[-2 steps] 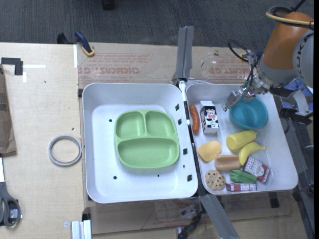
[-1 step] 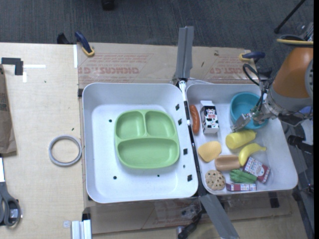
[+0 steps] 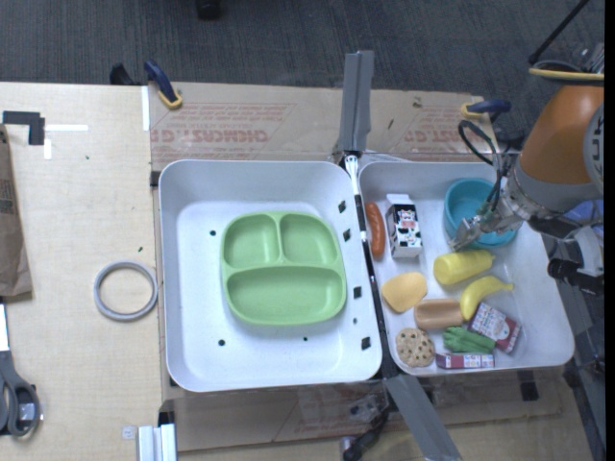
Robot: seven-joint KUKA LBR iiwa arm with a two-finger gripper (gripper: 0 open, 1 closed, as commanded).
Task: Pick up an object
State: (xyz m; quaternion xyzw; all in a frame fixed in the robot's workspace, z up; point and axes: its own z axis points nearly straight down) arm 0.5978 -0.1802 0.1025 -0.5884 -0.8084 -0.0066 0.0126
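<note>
The right bin holds several toy foods. Among them are a blue bowl, a yellow lemon-like piece, a banana, a milk carton, a sausage, a cookie and a red packet. My gripper hangs low over the bowl's near rim, just above the yellow piece. The wrist hides part of the bowl. I see nothing lifted in the gripper.
A green divided plate lies in the left bin. On the bench to the left are a tape ring, scissors and a brown bag. A metal post stands behind the bins' shared wall.
</note>
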